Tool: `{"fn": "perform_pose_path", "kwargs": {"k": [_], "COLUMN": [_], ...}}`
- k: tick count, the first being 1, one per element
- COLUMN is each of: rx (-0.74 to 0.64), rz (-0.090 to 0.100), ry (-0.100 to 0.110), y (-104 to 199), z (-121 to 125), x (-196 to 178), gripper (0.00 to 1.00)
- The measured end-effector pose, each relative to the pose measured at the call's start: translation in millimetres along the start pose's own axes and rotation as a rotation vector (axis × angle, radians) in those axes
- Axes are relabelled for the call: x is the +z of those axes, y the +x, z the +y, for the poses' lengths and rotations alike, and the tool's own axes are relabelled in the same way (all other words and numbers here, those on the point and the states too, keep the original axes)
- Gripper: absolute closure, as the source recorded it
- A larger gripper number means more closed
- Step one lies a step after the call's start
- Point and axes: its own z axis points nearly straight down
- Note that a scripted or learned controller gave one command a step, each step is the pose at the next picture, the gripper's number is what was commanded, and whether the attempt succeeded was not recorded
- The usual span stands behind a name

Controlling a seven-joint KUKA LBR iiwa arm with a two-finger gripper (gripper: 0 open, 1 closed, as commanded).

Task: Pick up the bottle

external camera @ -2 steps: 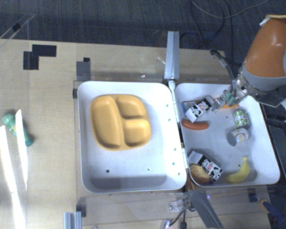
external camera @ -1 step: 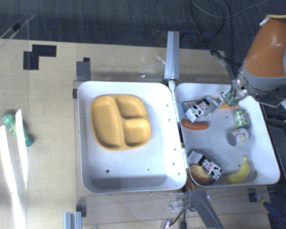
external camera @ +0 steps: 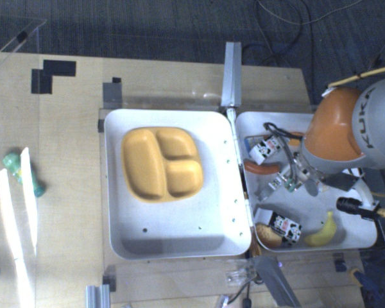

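Observation:
My arm [external camera: 346, 130], grey with an orange band, reaches into the right bin [external camera: 366, 239] from the right. Its gripper [external camera: 289, 178] points down over the middle of that bin, among the loose things. Just to its left lies a red-orange oblong item [external camera: 260, 167]. A small white piece with black and red marks [external camera: 264, 149] lies above that, and a similar one [external camera: 286, 226] lies near the front wall. I cannot tell which of these things is the bottle.
A yellow banana [external camera: 323, 231] and a brown round item [external camera: 265, 235] lie at the right bin's front. The left bin [external camera: 173, 236] holds a yellow divided tray [external camera: 162, 162]. A green object [external camera: 22, 172] lies far left on the bench.

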Motion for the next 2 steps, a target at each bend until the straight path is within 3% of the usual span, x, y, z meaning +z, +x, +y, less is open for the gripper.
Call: {"fn": "perform_pose_path", "kwargs": {"k": [1,2], "rx": [0.174,0.099], "rz": [0.003,0.002], "ry": [0.005,0.002], "y": [27.1,44.9], "z": [-11.7,-5.4], "x": [-96.6,-141.4], "gripper": [0.0,0.0]}}
